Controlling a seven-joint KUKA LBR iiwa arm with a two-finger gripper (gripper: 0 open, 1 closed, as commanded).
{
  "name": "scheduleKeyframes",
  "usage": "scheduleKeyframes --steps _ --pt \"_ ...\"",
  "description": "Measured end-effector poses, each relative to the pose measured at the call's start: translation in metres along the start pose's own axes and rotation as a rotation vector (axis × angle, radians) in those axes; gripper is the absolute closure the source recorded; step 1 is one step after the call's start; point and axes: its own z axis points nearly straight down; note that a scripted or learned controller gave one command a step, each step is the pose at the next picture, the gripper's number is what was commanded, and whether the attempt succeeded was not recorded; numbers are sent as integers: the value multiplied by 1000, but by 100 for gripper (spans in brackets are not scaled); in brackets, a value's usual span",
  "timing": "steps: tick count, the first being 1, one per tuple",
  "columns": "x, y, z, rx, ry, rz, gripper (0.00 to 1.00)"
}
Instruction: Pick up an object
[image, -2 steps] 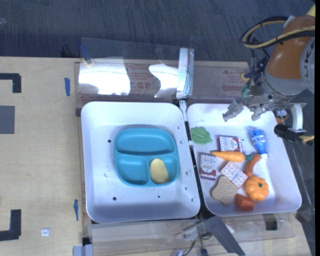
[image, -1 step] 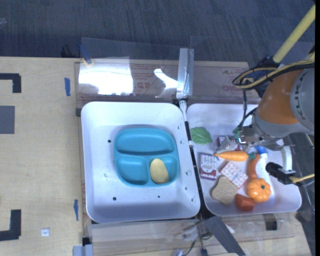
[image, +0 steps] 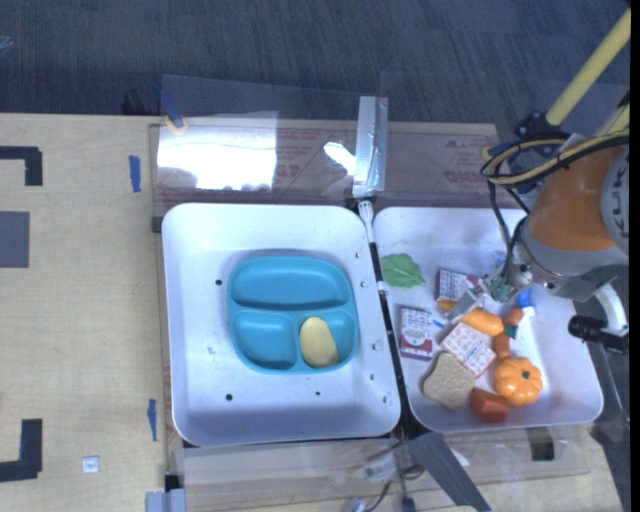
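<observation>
Camera view: claw (image: 497, 290) amid cartons (image: 457, 285), pumpkin (image: 518, 379) near.

A robotics lab or test cell, seen from above. A plywood bench (image: 70, 330) marked with black tape corners (image: 25, 165) and blue tape tabs (image: 134, 172) holds two shallow white bins (image: 190, 400) side by side behind a clear plastic panel (image: 250, 150), with grey carpet (image: 300, 40) beyond. A grey robot arm with an orange band (image: 572, 205) and looped yellow and black cables (image: 525, 160) reaches over the right bin, which holds toy food and small cards, while the left bin holds a blue divided tray (image: 290, 310).
</observation>
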Motion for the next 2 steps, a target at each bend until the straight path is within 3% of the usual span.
scheduleKeyframes --steps 1,2 --pt "-1 2 -13 -8 -5 2 100" --pt "34 34 -90 1 2 231 100"
